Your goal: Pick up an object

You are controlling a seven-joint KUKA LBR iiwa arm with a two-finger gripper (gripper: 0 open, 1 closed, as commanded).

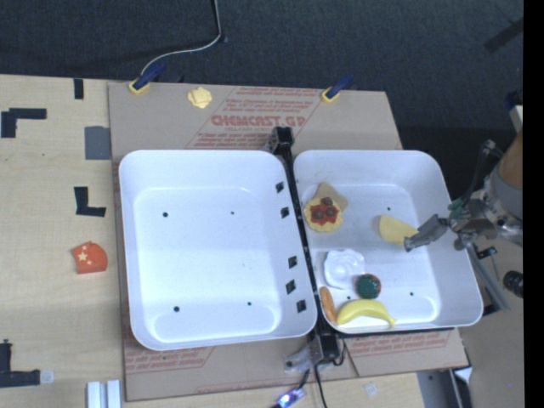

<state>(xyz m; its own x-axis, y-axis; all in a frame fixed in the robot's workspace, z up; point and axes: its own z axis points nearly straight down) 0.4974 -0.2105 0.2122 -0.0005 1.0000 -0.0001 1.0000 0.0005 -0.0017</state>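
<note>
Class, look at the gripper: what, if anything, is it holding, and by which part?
Nothing is seen held. The gripper sits beside the yellow wedge in the right bin, with nothing visible between its fingers.

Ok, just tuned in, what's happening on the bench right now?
The arm is reaching in over the right bin, with its gripper low beside a yellow wedge-shaped piece. Nothing is visibly between its fingers. The same bin also contains a small pizza toy, a white piece, a green ball and a banana. Out on the bench lie an orange toy and a small yellow one.
</note>
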